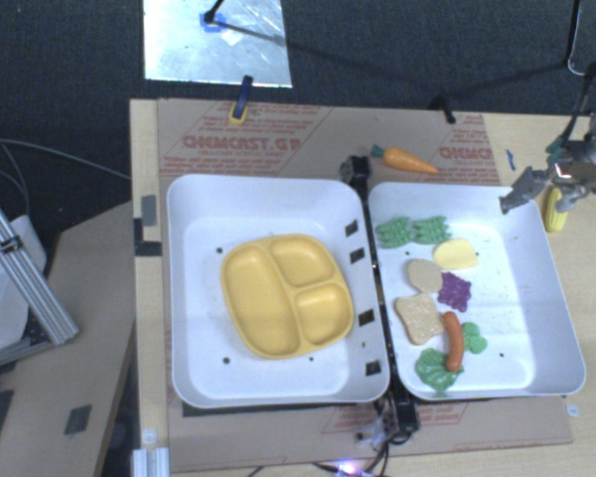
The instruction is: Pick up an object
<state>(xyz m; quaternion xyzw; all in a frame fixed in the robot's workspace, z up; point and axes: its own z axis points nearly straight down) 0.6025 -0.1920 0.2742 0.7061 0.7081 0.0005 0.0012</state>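
Hovering over the right bin's (536, 266) far right corner, my gripper (548, 185) has nothing visible in it. I cannot tell how far it is open. Toy foods, among them a sausage (453, 340), lie near the bin's left side.

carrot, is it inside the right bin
No, the carrot lies on the bench beyond the far rim of the right bin, outside both bins.
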